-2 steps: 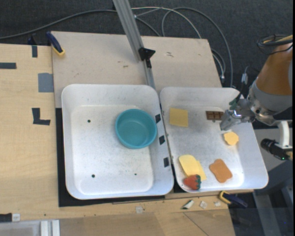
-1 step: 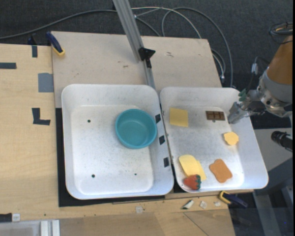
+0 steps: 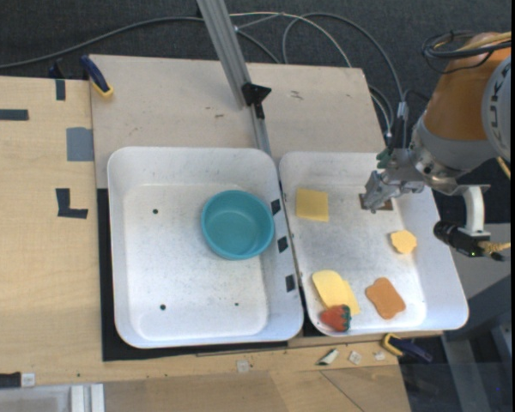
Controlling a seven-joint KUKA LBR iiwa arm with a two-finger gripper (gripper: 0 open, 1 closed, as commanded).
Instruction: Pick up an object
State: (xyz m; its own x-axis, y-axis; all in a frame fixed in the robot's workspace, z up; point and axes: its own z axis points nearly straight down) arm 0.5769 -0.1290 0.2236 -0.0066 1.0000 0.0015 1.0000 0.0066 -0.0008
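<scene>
**Gripper over the right bin, nothing held**

The right bin [image 3: 442, 303] carries the pickable pieces; the left bin [image 3: 137, 230] has a blue bowl [image 3: 237, 223]. A sound approach, I judge, is to drop straight onto one piece and centre it before closing. The yellow square [image 3: 312, 205] lies nearest, left of the gripper [image 3: 376, 201]; a small yellow chunk [image 3: 402, 242] sits just below it. Further down lie an orange slab [image 3: 384, 298], a yellow block [image 3: 332, 287] and a strawberry [image 3: 335, 318]. The fingers look close together and pinch nothing, hanging above bare floor.
</scene>
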